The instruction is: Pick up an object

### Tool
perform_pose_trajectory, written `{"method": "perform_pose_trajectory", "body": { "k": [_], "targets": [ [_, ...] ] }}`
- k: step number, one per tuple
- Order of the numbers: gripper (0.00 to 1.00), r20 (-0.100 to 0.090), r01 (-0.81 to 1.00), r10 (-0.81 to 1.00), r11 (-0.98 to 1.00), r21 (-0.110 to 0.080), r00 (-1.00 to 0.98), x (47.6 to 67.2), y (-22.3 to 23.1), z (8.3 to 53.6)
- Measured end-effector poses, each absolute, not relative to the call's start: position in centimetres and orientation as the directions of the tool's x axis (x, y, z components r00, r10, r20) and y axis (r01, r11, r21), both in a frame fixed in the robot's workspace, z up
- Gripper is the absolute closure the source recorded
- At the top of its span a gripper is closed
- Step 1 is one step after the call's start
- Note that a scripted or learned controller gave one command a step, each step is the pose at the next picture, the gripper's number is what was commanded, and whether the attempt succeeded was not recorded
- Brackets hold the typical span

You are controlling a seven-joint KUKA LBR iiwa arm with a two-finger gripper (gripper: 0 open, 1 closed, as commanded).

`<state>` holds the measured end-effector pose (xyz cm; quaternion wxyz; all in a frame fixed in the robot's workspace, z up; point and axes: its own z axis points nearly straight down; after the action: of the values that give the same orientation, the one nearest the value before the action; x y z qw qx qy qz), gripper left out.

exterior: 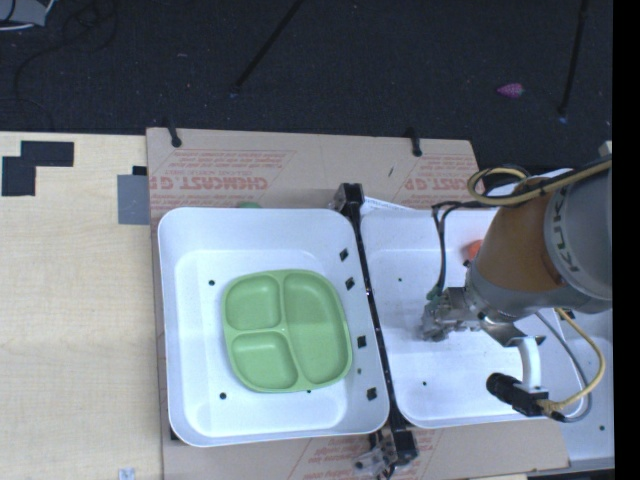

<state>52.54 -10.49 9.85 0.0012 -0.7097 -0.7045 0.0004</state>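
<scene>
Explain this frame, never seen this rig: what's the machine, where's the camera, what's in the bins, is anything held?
There is one camera, fixed overhead and looking down at a slant. The machine is a KUKA iiwa arm, grey with an orange band, reaching in from the right. Its gripper is low over the right bin. The left bin holds a green divided plate with three compartments. A small orange thing peeks out beside the arm in the right bin; it is too hidden to identify. This view does not settle whether anything is held.

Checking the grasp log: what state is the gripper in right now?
Gripper: cannot be told from this view; it sits over the right bin.
</scene>
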Motion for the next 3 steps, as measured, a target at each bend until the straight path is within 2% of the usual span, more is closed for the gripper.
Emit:
{"method": "perform_pose_trajectory", "body": {
  "k": [3],
  "targets": [
    [1.00,0.000,1.000,1.000,0.001,0.001,-0.001,53.6,-11.3,22.2]
  ]
}}
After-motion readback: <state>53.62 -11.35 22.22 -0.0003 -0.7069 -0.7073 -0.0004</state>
